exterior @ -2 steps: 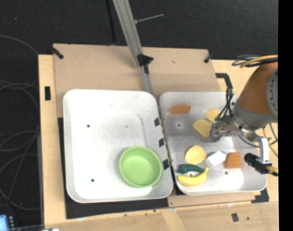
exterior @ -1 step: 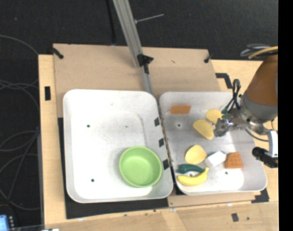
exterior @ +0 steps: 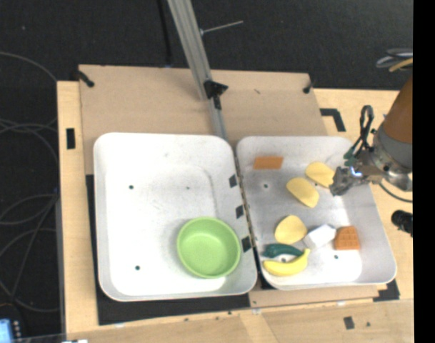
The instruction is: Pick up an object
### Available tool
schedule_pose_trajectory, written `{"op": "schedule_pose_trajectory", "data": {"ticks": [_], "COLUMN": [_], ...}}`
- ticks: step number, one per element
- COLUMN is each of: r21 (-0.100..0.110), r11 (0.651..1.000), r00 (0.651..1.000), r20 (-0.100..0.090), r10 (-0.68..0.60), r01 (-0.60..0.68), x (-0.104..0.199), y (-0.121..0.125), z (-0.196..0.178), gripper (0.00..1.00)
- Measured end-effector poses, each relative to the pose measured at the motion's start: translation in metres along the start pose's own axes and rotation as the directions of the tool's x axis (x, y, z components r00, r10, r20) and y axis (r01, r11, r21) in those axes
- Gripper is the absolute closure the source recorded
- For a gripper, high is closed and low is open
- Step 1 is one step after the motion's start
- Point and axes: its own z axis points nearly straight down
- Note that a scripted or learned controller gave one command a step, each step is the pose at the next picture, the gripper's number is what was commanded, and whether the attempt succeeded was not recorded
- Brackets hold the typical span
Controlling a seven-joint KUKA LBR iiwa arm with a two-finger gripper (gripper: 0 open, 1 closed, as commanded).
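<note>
Arm (exterior: pixel 397 131) cut off at right edge

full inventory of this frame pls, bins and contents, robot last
left bin: 1, white, left half of the bench
green bowl: 1, light green, near right corner of the left bin
right bin: 1, white, beside the left bin
orange block: 1, orange, flat, far left of the right bin
yellow pieces: 3, pale yellow, rounded, two mid-bin near the gripper, one lower
white block: 1, white, right of the lower yellow piece
orange-brown block: 1, right of the white block
banana: 1, yellow, near edge of the right bin
teal item: 1, dark green, on top of the banana
metal pole: 1, grey, slanting up behind the bins
gripper: 1, dark, over the right bin by the upper yellow pieces
arm: 1, grey with orange band, entering from the right
</note>
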Motion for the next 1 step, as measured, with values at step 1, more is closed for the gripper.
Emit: {"op": "schedule_pose_trajectory", "data": {"ticks": [1], "r21": [0.004], "r11": [1.000], "r00": [1.000], "r20": [0.000], "r10": [-0.007], "r01": [0.007], "x": [-0.0011], "y": [0.0013], "z": [-0.0509], "gripper": [1.00]}}
